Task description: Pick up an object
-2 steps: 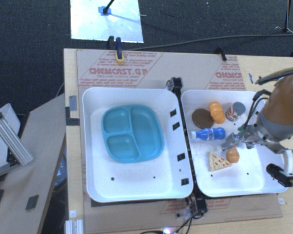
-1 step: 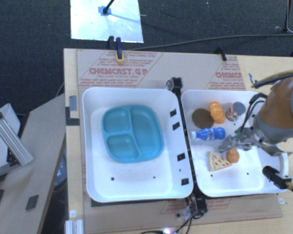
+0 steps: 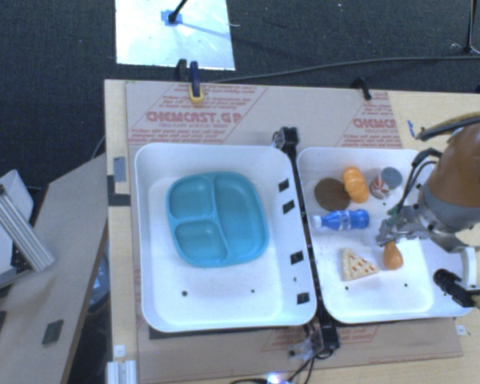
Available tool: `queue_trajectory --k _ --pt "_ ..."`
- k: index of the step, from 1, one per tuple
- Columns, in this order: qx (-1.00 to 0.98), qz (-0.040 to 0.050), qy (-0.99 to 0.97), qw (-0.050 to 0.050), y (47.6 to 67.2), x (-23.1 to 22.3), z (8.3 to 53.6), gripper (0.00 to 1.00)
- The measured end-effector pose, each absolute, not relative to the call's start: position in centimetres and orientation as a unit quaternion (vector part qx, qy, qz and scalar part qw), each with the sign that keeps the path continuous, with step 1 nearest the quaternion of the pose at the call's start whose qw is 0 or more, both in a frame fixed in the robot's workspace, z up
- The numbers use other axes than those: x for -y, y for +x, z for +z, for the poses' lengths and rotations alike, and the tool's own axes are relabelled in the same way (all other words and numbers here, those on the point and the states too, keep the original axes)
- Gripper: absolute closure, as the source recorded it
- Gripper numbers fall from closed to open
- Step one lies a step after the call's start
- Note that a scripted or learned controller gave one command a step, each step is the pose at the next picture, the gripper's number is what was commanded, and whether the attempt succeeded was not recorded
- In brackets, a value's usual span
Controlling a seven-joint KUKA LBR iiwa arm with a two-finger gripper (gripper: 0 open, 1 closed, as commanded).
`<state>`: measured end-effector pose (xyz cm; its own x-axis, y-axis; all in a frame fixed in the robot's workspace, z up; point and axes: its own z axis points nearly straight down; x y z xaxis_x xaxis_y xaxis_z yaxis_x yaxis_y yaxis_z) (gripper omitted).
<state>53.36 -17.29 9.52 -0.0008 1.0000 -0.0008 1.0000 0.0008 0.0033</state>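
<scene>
Pincer (image 3: 390, 234) — beside smooth orange ovoid (image 3: 393, 256)

Light is even and fairly bright, falling from overhead, so shadows stay soft and short. The white bins (image 3: 224, 310) are nearly washed out, and a pale sheet (image 3: 144, 22) at 11 o'clock glares. Detail is soft and grainy throughout, slightly blurrier toward 3 o'clock.

Left bin (image 3: 160, 294): teal divided plate (image 3: 218, 219), three compartments. Tabletop (image 3: 224, 114) covered by printed protective sheet; blue-and-yellow clamp (image 3: 194, 82) at its far edge. Beyond, white sheet (image 3: 174, 22) on dark floor. Aluminium rail (image 3: 12, 218) at left.
</scene>
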Motion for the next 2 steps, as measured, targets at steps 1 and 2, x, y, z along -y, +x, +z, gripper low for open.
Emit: queue_trajectory --k 1,2 --pt "-0.709 0.0016 0.705 0.003 54.2 16.9 14.2 1.00" --pt "-0.709 0.0018 0.705 0.003 55.2 16.7 20.0 1.00"
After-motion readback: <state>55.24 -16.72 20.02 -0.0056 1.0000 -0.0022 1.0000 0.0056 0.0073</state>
